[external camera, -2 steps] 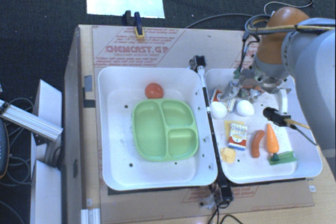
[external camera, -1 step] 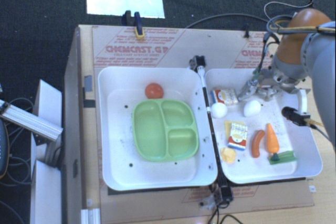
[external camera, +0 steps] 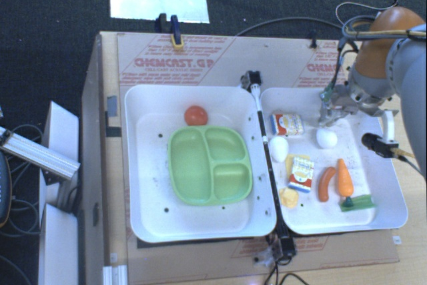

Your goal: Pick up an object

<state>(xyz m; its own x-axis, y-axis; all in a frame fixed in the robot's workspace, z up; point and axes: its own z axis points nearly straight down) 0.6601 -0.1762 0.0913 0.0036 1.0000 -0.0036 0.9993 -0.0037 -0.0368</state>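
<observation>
A: Has it got anything yet?
B: No. The gripper [external camera: 328, 118] hangs just above the white egg [external camera: 326, 138] in the right bin [external camera: 393, 210]; whether it's open, can't tell.

A small white egg-shaped object [external camera: 326, 138] lies in the right bin just below the pincer [external camera: 327, 115]. An orange carrot [external camera: 344, 178] with a green stem rests farther below, well apart from it.

Glossy white plastic bins [external camera: 150, 223], a matt green plastic tray [external camera: 210, 167], dark carpeted floor [external camera: 47, 10].
</observation>
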